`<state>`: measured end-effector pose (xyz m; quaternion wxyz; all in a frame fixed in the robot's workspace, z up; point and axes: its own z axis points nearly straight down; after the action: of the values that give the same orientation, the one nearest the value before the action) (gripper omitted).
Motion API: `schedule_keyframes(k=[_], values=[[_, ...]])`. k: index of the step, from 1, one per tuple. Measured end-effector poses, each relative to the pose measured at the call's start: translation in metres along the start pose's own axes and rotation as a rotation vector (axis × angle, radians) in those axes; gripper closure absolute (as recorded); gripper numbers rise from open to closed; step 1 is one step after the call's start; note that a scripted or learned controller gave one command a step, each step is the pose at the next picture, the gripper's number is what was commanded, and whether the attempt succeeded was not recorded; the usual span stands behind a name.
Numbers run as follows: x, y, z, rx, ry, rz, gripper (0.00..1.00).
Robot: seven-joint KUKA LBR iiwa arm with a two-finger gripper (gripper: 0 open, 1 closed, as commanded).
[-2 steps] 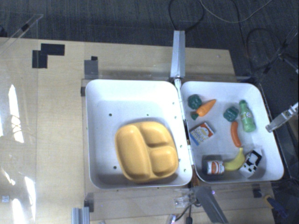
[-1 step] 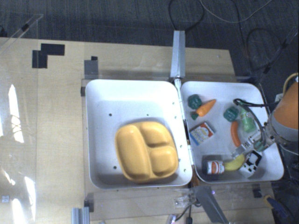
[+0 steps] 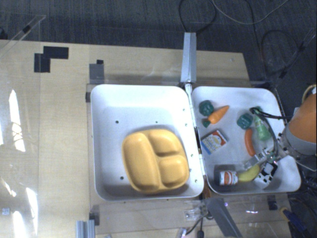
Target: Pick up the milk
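Milk: the carton lay flat mid-left in the right bin, well apart from the claw.
Claw: hovered lower right by the banana; finger state impossible to tell.
Judgement: grasp not begun.

Robotics lab: bench, loose cables, carpet.

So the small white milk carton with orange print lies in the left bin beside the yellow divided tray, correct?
Not quite. The camera view shows the small white milk carton with orange print lying in the right white bin, near the orange toy carrot. The yellow divided tray sits in the left white bin, across the divider from the carton.
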<state>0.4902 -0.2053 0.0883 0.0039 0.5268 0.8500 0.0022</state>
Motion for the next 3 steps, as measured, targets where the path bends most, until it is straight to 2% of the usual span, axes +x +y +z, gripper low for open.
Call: schedule_keyframes(k=[1, 2, 3], values=[[-0.001, 0.003, -0.012, -0.006, -0.004, -0.003, 1.00], [0.016, 0.008, -0.109, 0.001, -0.002, 0.007, 1.00], [0.016, 0.008, -0.109, 0.002, -0.001, 0.006, 0.00]])
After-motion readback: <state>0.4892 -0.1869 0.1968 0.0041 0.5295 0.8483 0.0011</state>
